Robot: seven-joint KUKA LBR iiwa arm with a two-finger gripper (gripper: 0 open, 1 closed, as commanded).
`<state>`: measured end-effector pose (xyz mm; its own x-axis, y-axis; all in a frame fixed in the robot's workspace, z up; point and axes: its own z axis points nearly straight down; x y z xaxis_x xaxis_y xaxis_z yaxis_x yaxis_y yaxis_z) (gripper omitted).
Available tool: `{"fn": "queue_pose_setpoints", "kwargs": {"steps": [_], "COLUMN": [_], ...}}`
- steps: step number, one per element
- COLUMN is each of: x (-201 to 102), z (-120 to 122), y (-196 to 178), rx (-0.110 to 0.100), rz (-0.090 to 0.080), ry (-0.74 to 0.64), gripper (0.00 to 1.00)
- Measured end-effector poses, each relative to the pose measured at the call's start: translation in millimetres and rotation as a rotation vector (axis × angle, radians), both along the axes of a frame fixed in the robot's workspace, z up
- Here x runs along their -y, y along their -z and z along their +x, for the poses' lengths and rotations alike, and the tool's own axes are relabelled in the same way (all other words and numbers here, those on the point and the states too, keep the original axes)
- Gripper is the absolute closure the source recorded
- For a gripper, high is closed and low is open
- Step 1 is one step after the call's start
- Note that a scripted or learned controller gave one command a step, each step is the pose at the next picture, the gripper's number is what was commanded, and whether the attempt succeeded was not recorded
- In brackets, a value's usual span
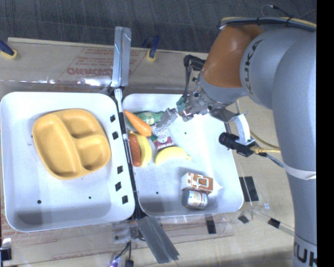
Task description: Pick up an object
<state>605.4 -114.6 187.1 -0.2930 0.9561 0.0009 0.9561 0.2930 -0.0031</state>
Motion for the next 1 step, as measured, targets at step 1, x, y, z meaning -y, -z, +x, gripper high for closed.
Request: {"fn": "queue_pose_setpoints", "kwargs": {"steps": [1], "x": [12.4], "z": [16.8], "y": [88.5], "rx": [0.012], "rz": [-0.003], "ry": [-0.1], "gripper": [0.0]}}
